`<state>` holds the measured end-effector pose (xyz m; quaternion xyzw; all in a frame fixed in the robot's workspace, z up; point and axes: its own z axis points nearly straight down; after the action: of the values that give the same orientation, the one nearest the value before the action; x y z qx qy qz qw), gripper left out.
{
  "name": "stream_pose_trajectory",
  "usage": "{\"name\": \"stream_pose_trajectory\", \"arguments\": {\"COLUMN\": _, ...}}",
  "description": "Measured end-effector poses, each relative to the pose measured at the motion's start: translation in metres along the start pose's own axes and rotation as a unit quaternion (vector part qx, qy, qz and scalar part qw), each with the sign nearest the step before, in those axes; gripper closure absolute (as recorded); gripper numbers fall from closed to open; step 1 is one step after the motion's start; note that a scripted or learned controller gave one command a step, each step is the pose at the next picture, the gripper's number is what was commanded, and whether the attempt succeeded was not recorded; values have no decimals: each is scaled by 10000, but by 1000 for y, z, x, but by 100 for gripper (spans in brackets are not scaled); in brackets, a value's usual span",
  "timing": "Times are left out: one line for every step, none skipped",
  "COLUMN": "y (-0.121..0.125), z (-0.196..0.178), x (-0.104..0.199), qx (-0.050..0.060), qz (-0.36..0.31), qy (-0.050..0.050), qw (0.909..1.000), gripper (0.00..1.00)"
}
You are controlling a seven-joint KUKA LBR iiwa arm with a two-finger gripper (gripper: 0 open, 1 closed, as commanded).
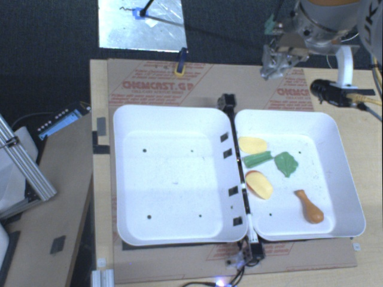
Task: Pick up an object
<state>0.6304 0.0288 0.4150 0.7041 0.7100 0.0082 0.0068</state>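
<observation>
Five small plastic-looking toys cluster in the shallow white right bin (335,154): a pale yellow oval piece (253,144) at 11 o'clock, a long green pod (257,158) just below it, a green leafy piece (286,163) centrally, a yellow-orange slice (260,184) by the 9 o'clock wall, and a brown drumstick (309,207) toward 5 o'clock with open floor around it. The gripper (276,67) hangs beyond the bin's 12 o'clock rim over the table (78,160), holding nothing; how far apart it stands I cannot tell.

A shiny metal sheet (142,15) lies at the upper left of the frame, a small blue piece (141,13) on it. Below it, a yellow-and-blue clip (180,64) sits on the printed cardboard (161,82). At far left, an aluminium rail (24,163) slants beside a black device (60,121).
</observation>
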Motion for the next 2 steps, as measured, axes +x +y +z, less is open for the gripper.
{"name": "stream_pose_trajectory", "arguments": {"y": -11, "z": -40, "x": 45, "qx": 75, "qz": 1, "qy": -4, "qw": 10000, "gripper": 100}}
{"name": "stream_pose_trajectory", "arguments": {"y": -19, "z": -66, "x": 85, "qx": 83, "qz": 2, "qy": -1, "qw": 10000, "gripper": 100}}
